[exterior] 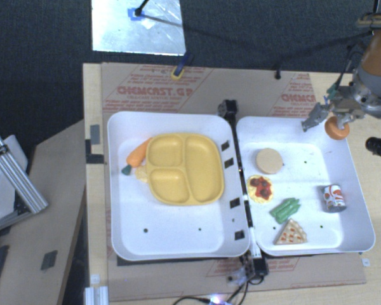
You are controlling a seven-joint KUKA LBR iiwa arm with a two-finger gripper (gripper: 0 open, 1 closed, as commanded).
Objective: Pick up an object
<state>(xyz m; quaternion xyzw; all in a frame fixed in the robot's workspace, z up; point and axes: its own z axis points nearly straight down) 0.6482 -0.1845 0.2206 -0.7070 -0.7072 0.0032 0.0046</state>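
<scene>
The gripper (327, 116) hung over the far right corner of the right bin (352, 170); whether it was open, closed or gripping could not be told, because the parts under the wrist were small and blurred; a grey part jutted left toward (312, 118); a small orange round object (336, 128) sat directly under the wrist, at the bin's far rim, and whether it was held could not be determined; the grey arm (374, 81) with its orange band rose to the right.

In the right bin lay a tan round cookie (269, 161); just beneath it, a small pizza with red topping (260, 189); near that, a green pea pod (284, 208); a pizza slice (291, 233) near the front wall; a small red and white can (333, 197) on its side near the right wall.

The left bin (124, 234) held a yellow divided plate (181, 168); an orange carrot (137, 154) lay touching the plate's left edge.

Both bins rested on a cardboard sheet (152, 88) on the surface (57, 170).
</scene>
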